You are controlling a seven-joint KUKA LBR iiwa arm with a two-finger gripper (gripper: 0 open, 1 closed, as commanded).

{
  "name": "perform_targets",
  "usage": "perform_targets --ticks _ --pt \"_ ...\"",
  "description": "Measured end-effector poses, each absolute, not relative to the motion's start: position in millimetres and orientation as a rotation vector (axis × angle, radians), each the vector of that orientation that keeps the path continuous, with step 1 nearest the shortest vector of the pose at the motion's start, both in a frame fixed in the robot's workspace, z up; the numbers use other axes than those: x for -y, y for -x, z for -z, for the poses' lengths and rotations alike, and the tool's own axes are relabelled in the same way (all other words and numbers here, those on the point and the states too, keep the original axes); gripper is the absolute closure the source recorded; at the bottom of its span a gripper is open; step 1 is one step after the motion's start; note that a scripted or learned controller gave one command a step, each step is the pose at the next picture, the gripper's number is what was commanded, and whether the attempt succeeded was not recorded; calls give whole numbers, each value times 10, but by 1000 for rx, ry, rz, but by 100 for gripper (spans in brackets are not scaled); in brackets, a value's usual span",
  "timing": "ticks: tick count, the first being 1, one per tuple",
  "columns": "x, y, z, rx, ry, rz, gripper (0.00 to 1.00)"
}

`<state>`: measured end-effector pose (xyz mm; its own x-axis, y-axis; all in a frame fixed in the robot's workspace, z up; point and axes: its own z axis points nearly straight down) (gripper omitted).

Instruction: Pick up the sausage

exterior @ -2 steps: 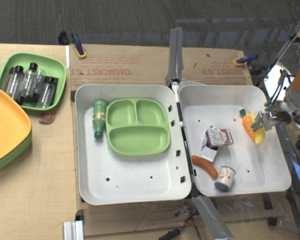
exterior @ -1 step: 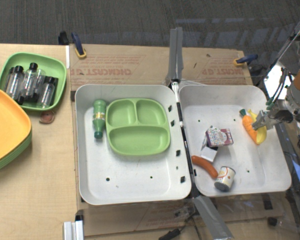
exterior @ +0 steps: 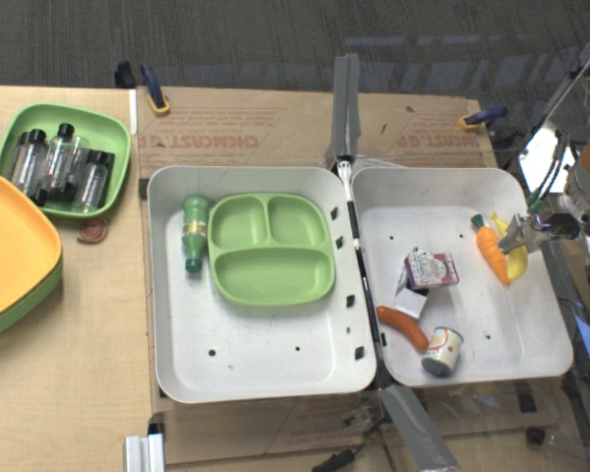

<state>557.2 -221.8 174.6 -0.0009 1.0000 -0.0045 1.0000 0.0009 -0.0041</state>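
Camera view, right bin [exterior: 531, 357]: you see the sausage [exterior: 403, 326] lying on the white floor in the lower left part of this bin, close to the divider between the two bins, slanting down toward the right.
Sausage, neighbours: its right end nearly meets a small can [exterior: 442, 351] lying on its side near the bin's front edge; just above it sits a small carton [exterior: 428, 272] with a white card tucked under it.
Sausage, open room: you have bare floor to the right of the can and across the middle of the bin; on the left the bin wall and divider stand close.
Gripper [exterior: 524, 232]: it sits at the right bin's right wall, well apart from the sausage, just beside a carrot [exterior: 492, 252] and a yellow piece [exterior: 512, 262] that lie against that wall.
Gripper, jaws: you cannot tell from this angle whether they stand apart or together; nothing of the sausage is near them.
Left bin [exterior: 177, 352]: a green divided plate [exterior: 271, 248] lies in the upper middle, and a green bottle [exterior: 194, 231] lies just beside the plate's left rim, near the bin's left wall; the front half of the floor is bare.
Bench, left side: a green tray [exterior: 113, 146] holding dark bottles stands well apart from the bins, with stacked orange plates [exterior: 15, 259] at the frame's left edge.
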Motion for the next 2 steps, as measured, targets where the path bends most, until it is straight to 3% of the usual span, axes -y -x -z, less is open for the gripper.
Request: perform_targets --ticks 1,2 --pt "1894 -5660 -1582 -2207 -2240 4 100" --pt "2098 -5583 -929 -2102 -2340 -7 100"
